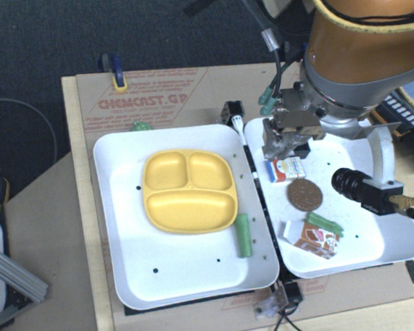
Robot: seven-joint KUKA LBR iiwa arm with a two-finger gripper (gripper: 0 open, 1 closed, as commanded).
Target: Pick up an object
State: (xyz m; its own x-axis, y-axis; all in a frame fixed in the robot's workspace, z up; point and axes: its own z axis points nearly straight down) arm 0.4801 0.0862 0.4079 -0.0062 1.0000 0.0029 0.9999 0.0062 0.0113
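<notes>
**Booth:** Packet [287, 169], red and white, lies in the right bin [360, 247], hard against its left side and right under your gripper [279, 144]. Open or closed?

**Me:** Can't tell from this angle. My worry is clipping that rim coming down, or shoving the brown disc [305, 194] just beside the packet. Open room is out toward the bin's middle and right.

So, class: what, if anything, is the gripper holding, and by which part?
Cannot be told: the gripper sits just above a red-and-white packet, hiding any contact.
</notes>
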